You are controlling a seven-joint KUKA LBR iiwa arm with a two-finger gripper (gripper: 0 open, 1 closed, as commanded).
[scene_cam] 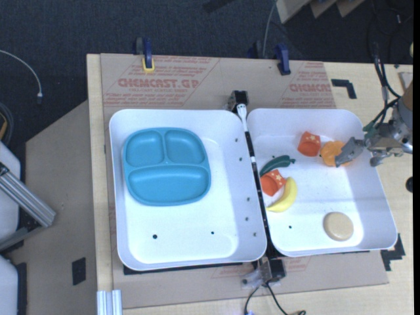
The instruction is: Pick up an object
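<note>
The right bin [367, 195] holds several small items. A red-orange block [308, 143] and an orange piece [331, 152] lie near its far right. A dark green piece [278, 163], a red piece [270, 182] and a yellow banana [285, 196] cluster at its left side. A tan round disc [338, 226] lies near the front. My gripper [361, 160] hangs over the bin's right edge, just right of the orange piece. Its fingers stand apart and open, and nothing is between them.
A blue divided plate [167, 165] lies in the left bin [190, 241]. A black ridge [249, 156] runs between the two bins. Clamps [147, 52] hold the cardboard sheet at the back.
</note>
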